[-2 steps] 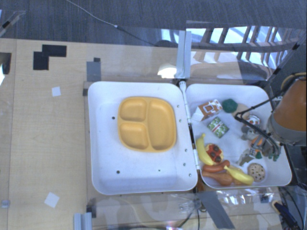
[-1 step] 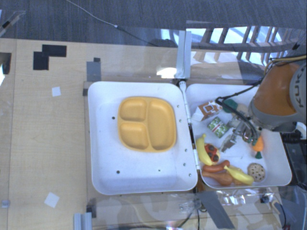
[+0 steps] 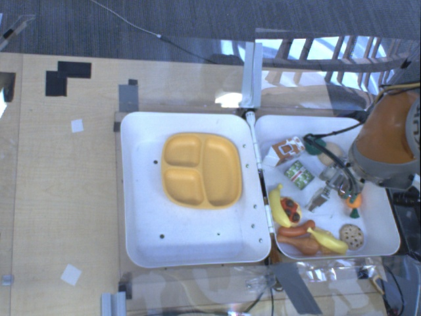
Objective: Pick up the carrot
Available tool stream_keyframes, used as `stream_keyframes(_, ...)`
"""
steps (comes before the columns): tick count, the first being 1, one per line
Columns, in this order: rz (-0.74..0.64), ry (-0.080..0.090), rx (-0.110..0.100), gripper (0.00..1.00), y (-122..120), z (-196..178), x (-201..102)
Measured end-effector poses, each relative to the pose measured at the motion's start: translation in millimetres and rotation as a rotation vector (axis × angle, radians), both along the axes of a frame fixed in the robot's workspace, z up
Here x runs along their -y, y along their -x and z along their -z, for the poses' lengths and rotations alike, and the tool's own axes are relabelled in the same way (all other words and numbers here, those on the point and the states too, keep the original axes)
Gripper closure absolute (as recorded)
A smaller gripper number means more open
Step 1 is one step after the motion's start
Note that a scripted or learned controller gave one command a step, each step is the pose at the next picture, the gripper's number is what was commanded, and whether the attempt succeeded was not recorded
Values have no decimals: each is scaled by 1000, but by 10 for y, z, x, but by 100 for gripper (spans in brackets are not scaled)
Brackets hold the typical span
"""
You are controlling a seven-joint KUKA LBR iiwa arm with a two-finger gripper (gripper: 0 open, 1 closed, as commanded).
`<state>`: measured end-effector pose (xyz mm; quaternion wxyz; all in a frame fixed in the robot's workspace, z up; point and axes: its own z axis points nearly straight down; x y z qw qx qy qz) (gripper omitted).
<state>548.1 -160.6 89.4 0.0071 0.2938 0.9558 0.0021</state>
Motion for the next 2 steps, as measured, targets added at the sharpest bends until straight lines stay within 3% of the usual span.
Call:
stream_keyframes(1, -9, 3, 10, 100, -34, -133, -8)
stream_keyframes(2, -113, 10, 6, 100, 56, -1339, 483)
